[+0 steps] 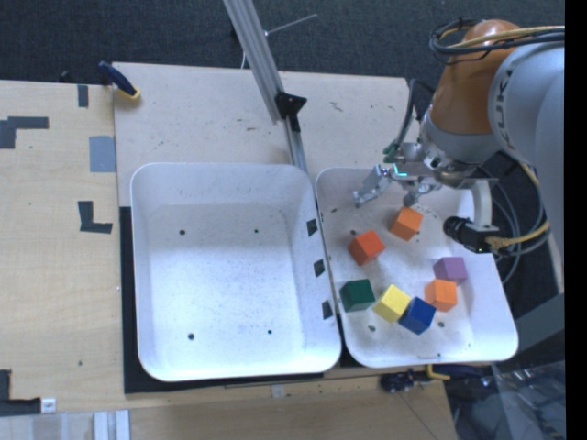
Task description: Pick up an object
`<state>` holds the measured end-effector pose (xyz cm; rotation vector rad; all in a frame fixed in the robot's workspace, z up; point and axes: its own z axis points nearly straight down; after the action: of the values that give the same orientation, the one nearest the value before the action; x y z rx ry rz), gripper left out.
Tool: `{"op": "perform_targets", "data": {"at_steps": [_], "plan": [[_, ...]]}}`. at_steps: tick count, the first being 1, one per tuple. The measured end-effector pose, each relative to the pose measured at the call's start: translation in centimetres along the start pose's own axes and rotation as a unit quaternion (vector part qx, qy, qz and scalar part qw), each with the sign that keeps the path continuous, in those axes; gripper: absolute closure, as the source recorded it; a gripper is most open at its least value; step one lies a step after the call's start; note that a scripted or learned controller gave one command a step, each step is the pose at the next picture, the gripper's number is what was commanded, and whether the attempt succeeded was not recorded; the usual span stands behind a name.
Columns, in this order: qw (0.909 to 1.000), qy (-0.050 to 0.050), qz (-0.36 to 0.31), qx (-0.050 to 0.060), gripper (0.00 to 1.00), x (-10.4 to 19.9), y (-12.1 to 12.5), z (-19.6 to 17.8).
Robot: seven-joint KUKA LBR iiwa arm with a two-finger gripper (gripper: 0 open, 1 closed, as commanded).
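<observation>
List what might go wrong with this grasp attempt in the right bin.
1. The gripper hangs open near the far rim of the right bin, beside rather than over the nearest orange cube, so it may close on nothing.
2. The yellow cube and blue cube touch; grabbing one could shove the other.

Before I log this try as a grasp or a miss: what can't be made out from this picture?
- Gripper: too small in the camera view to tell whether it holds anything; the nearest orange cube lies just below it.
- Right bin: its far right corner is covered by the arm.
- Blue cube: partly hidden behind the yellow cube.
</observation>
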<state>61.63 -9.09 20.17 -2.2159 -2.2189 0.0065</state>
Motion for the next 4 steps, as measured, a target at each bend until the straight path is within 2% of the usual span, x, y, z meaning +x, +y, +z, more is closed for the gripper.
{"op": "perform_targets", "data": {"at_steps": [1, 3, 4], "plan": [[1.0, -0.001, -0.001, -0.003, 0.0, 0.0, 0.1, -0.3], [1.0, -0.001, 0.0, 0.0, 0.0, -0.6, 0.6, 10.6], [1.0, -0.001, -0.001, -0.002, 1.0, -0.5, 0.8, 9.3]]}}
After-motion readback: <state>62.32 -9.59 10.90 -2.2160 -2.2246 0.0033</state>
